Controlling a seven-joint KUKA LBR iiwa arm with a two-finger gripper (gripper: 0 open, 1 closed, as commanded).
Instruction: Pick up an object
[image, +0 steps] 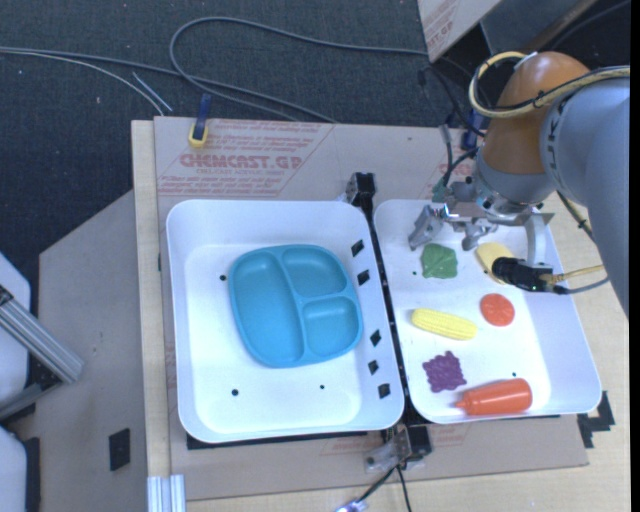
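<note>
In the right bin (560, 340) lie several toy foods: a green leafy piece (438, 262), a yellow piece (491, 256) partly hidden by a black fitting, an orange-red ball (497, 309), a yellow corn cob (443, 323), a purple grape bunch (444, 371) and an orange-red carrot-like piece (496, 397). My gripper (446, 233) hangs over the far end of this bin, just beyond the green piece. Its fingers (420, 231) stand open, spread wide with nothing between them.
The left bin (200, 370) holds a blue divided plate (295, 303). A black divider with clips (372, 290) runs between the bins. Cardboard (250, 155) lies under both bins, and cables trail across the dark floor behind.
</note>
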